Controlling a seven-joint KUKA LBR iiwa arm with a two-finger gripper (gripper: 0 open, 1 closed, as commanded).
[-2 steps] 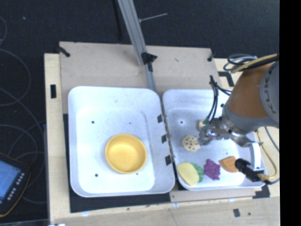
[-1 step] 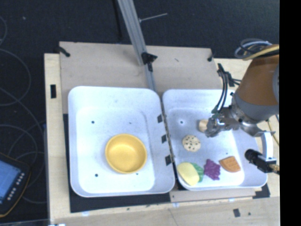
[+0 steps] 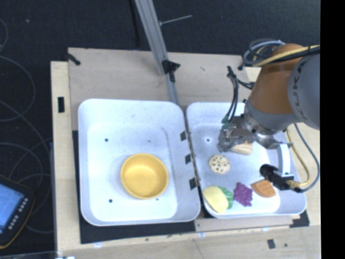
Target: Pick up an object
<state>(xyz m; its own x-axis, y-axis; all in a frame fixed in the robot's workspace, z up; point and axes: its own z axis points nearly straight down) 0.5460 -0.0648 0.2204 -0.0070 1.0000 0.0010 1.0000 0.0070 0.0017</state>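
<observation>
My gripper point(image 3: 228, 142) hangs low in the right bin point(image 3: 205, 120), near its middle. A pale beige piece point(image 3: 242, 149) lies right beside the gripper's lower right, partly under it. Just below sits a round speckled cookie point(image 3: 219, 164). Along the bin's front edge lie a yellow-and-green piece point(image 3: 217, 198), a purple grape bunch point(image 3: 243, 193) and an orange slice-shaped piece point(image 3: 264, 188). The left bin point(image 3: 102, 123) holds a yellow bowl point(image 3: 143, 175).
A grey metal pole point(image 3: 153, 34) slants from the top toward the bins' shared wall. Cables point(image 3: 291, 169) and a black connector point(image 3: 269, 173) hang from the wrist over the right bin's right side. A screen device point(image 3: 11, 209) sits at the far left, off the bench.
</observation>
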